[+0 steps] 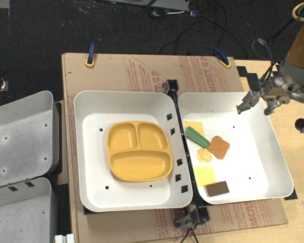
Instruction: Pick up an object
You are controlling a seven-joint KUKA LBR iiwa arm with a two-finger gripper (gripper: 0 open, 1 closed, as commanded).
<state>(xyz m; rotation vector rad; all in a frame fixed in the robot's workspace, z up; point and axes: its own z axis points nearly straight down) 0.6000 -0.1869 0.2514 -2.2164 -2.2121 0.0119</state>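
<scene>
Lowest in the frame, near the bottom edge of the right bin [273,151], lies a dark brown rectangular block [217,188], flat and matte. Just above it sits a pale yellow square [203,174]. Higher, toward the bin's left side, a small tan lump [204,155] touches an orange-brown toast-like piece [219,147] with rounded corners. A green bar [196,136] lies aslant over another pale yellow square [194,128]. In the left bin [91,135], at frame centre-left, rests a yellow divided plate [140,151] with three compartments. At the upper right, above the right bin's far rim, hangs the gripper [257,102], its two dark fingers spread apart with nothing between them, well apart from the food pieces.
</scene>
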